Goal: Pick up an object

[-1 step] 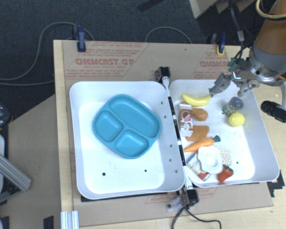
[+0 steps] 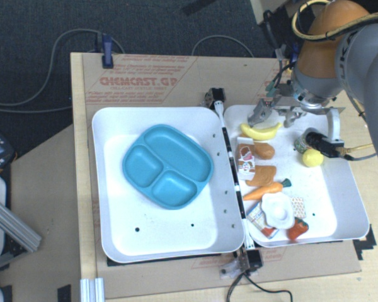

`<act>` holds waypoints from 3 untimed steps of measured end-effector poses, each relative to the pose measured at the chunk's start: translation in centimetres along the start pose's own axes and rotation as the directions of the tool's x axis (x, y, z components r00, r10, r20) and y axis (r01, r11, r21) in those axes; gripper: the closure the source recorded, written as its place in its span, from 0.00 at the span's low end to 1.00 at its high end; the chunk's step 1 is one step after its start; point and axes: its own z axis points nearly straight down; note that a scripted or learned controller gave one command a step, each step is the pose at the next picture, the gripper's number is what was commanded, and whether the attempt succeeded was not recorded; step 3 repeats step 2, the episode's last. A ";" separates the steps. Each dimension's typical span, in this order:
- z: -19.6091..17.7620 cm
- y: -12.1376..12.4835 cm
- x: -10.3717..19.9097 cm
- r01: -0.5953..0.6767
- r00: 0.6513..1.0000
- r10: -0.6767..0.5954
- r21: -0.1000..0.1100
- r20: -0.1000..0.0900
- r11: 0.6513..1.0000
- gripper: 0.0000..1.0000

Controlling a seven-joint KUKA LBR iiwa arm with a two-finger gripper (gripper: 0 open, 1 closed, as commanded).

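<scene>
Arm (image 2: 340,39) reaches in from the right, wrist bent down over the right bin's (image 2: 346,194) far end. End effector (image 2: 272,113) hangs just above the banana (image 2: 259,131) — whether apart or together, I cannot tell.

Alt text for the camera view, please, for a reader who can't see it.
The gripper hovers above a banana at the far end of the right bin, which also holds a carrot, a fried egg and other toy food. The left bin holds a blue divided plate.

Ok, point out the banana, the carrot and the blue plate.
banana (image 2: 259,131): camera view, middle of its yellow curve.
carrot (image 2: 263,191): camera view, middle of its orange body.
blue plate (image 2: 167,166): camera view, the ridge between its compartments.
</scene>
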 end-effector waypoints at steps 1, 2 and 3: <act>6.6 0.5 0.5 -0.002 1.000 0.002 0.001 0.002 1.000 0.00; 5.5 0.3 0.5 -0.004 1.000 0.004 0.010 0.000 1.000 1.00; 5.5 0.3 0.5 -0.004 1.000 0.004 0.010 0.000 1.000 1.00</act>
